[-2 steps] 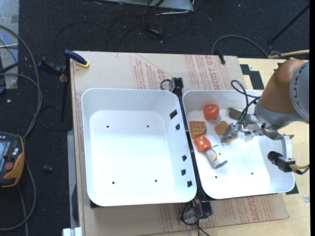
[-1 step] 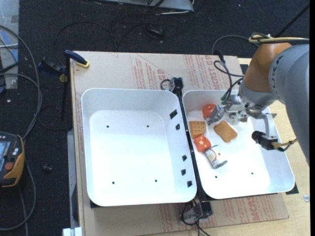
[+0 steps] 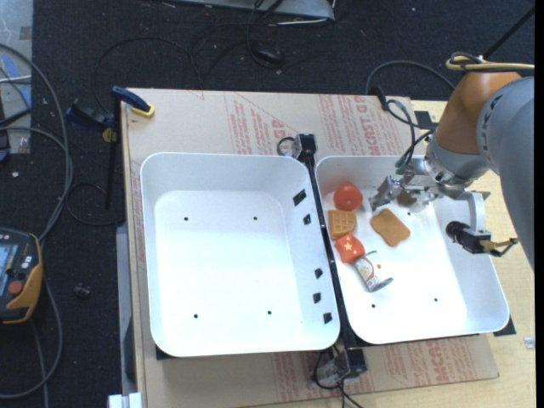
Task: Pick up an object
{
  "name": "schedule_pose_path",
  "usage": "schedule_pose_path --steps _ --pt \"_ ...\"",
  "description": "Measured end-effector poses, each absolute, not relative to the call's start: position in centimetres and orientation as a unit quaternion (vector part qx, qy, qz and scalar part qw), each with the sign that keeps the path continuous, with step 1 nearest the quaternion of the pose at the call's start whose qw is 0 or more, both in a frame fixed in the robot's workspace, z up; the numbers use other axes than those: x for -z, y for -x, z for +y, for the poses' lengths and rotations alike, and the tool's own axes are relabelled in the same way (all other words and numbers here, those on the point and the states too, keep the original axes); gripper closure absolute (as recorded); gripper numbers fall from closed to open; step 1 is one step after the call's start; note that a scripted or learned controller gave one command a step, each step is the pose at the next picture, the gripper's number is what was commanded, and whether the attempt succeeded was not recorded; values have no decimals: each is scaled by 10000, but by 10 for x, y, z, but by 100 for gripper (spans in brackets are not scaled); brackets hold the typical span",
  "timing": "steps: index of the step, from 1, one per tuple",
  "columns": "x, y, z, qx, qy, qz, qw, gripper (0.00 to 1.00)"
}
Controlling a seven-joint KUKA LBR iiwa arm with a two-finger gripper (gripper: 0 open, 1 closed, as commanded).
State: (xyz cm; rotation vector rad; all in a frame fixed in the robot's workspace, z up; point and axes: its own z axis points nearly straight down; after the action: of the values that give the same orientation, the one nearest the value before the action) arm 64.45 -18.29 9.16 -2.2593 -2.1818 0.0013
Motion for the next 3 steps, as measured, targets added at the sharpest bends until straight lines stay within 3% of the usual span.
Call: schedule_pose_path --steps 1,2,3 --pt "-102 -645 -182 -2 7186 -6954 3 100" --pt "-101 -645 -182 -4 7185 -6955 8 0" --pt "-153 -605 -173 10 7070 -7072 -13 0"
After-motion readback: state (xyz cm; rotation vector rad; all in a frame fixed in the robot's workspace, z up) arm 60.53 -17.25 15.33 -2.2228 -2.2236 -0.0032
